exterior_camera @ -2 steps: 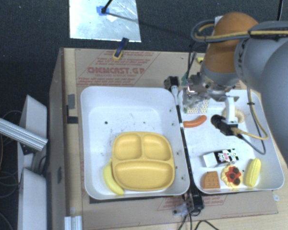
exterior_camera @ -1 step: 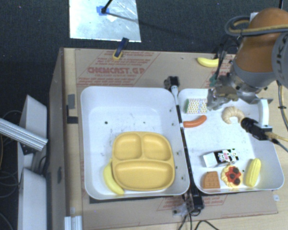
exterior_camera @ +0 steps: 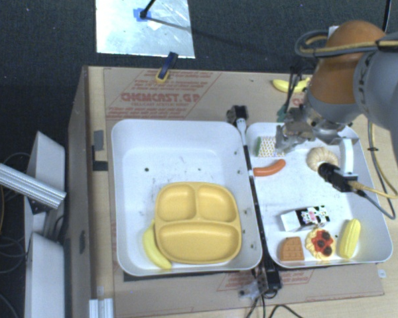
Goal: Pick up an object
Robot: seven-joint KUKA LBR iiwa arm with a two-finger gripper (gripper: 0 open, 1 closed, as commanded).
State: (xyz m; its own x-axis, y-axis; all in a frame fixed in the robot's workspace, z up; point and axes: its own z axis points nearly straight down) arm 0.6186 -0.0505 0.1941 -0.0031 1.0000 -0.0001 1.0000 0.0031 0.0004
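My gripper (exterior_camera: 287,136) hangs over the far left corner of the right bin (exterior_camera: 373,197), under the grey arm with its orange band. It is right beside a small green-and-white block (exterior_camera: 266,146) and a little above a red sausage (exterior_camera: 268,169). A tan bread roll (exterior_camera: 322,156) lies just to the gripper's right. Toward the bin's near edge lie a black-and-white carton (exterior_camera: 306,217), a square cracker (exterior_camera: 291,248), a pizza slice (exterior_camera: 320,242) and a corn cob (exterior_camera: 348,237).
The left bin (exterior_camera: 139,151) holds a yellow divided tray (exterior_camera: 198,222) with a banana (exterior_camera: 152,247) at its left edge. A black connector with a cable (exterior_camera: 336,176) hangs over the right bin. A yellow item (exterior_camera: 282,84) lies on the bench behind the bins.
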